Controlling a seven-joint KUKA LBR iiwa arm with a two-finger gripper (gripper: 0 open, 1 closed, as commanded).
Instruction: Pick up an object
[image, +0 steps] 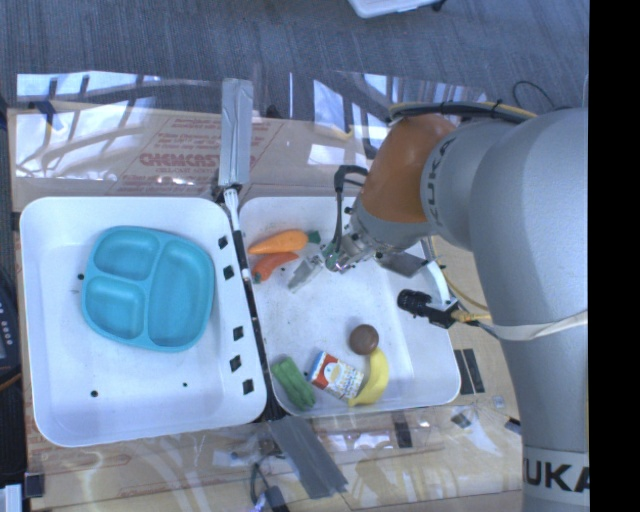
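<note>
End effector (322, 262) low in right bin (420, 385), far-left part, just right of carrot (277, 243). Finger spread unreadable; nothing seen gripped. Likely lining up on carrot. Banana (375, 377), carton (335, 374) near edge, untouched.

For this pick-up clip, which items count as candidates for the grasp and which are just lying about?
Candidates, all in the right bin:
orange carrots, nearest the gripper
brown ball
banana
small carton
green vegetable

Lying about:
blue divided plate in the left bin
cardboard behind the bins
</note>
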